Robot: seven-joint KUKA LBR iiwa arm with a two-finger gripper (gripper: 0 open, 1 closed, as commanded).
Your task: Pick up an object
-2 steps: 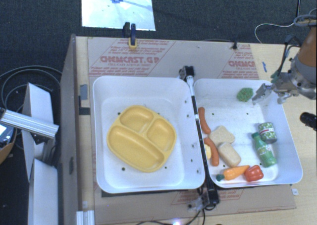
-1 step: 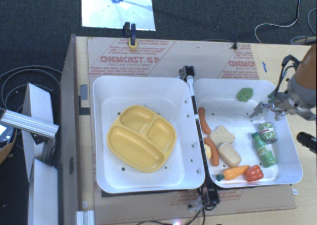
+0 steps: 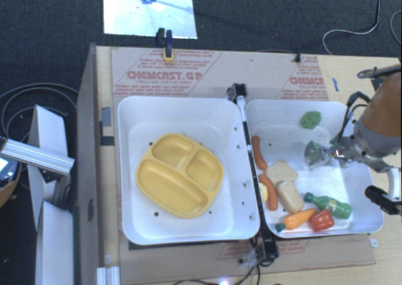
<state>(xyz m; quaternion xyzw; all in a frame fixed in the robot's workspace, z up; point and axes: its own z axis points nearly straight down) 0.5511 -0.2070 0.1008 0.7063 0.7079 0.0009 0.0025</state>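
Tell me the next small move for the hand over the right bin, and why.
Probably lower the hand a little and close. It hangs over bare floor of the right white bin, below the green leafy toy, with the food pieces lying further toward the bin's near edge. Whether anything sits under it cannot be told.

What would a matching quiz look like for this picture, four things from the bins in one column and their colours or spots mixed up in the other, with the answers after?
Things:
1. divided tray
2. broccoli
3. bottle
4. pepper

Descriptions:
A. red, near the right bin's front edge
B. yellow, in the left bin
C. green, lying on its side
D. green, near the right bin's back wall

Pairs: 1-B, 2-D, 3-C, 4-A
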